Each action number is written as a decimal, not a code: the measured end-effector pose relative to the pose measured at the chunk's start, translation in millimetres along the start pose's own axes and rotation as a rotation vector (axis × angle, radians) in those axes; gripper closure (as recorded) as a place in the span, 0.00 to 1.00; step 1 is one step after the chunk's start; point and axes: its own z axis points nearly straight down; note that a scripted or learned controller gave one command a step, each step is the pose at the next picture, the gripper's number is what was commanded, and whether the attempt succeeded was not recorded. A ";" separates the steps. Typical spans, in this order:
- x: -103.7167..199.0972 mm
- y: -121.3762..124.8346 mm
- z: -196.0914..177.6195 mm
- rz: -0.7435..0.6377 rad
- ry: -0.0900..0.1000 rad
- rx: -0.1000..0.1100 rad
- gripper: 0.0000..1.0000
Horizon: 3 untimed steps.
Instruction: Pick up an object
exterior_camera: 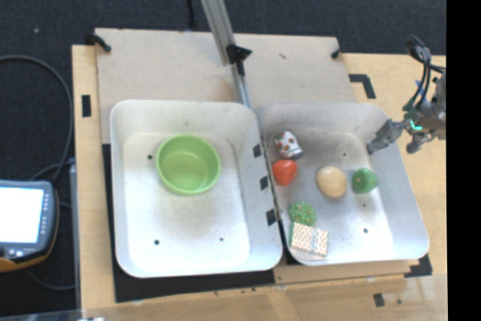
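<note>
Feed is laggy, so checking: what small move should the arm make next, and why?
Probably ease the gripper left and down toward the green ball: it hovers at the right bin's upper right rim holding nothing, and that ball lies nearest.

Small objects [331, 182], perhaps toys, lie in right bin [406, 229].

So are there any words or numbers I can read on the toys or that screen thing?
No text here can be read.
Patterned box: checked print, any letters too small to read.
White cup with red marks: a picture or pattern, too blurred to read.
Handheld screen: glows white, no words can be made out.
</note>
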 end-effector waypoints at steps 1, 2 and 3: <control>-4.1 4.8 44.1 0.003 0.000 0.004 0.00; -12.5 -2.8 93.2 0.004 0.000 0.005 0.00; -11.7 -5.1 156.2 0.003 0.001 0.006 0.00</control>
